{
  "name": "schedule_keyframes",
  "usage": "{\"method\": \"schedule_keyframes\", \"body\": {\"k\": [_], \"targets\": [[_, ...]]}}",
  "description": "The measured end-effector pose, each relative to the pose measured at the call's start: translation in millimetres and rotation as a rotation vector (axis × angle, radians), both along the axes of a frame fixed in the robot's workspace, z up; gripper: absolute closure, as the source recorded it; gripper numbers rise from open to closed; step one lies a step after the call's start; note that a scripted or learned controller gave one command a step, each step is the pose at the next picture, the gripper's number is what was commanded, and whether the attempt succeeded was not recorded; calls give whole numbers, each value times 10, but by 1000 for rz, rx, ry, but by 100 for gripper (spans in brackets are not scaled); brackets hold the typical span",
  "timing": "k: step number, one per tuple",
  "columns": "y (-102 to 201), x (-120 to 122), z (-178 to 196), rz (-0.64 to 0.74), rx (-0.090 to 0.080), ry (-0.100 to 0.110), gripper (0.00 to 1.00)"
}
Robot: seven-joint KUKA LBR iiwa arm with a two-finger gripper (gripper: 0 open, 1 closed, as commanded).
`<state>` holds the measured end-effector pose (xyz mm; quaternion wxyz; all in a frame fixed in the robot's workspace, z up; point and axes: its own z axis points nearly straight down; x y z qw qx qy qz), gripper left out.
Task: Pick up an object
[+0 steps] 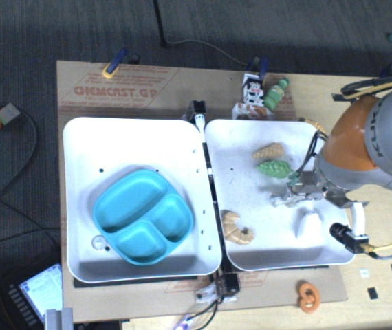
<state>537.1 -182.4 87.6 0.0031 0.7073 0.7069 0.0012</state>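
Gripper (287, 196) sits low in the frame's right bin (251, 256); finger state we can't tell. Green toy (274, 168) lies just above-left; we'd centre over it before descending.

The two shallow white plastic bins (134, 133) look smooth and faintly glossy. At nine o'clock, the sky-blue divided plastic tray (143, 215) has a soft sheen. The brown board bench top (113, 91) at twelve o'clock looks matt and papery. At three o'clock, the bare-metal gripper (287, 196) glints, and the orange band on the grey arm (351, 139) is smooth and glossy.
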Motion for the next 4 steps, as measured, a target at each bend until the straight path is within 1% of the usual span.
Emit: {"method": "schedule_keyframes", "body": {"k": [1, 2, 3, 4], "targets": [[75, 645, 133, 2, 2, 5, 100], [356, 1220, 457, 2, 1, 5, 100], [1121, 1256, 976, 3, 2, 4, 100], [1461, 398, 1558, 2, 2, 5, 100]]}}
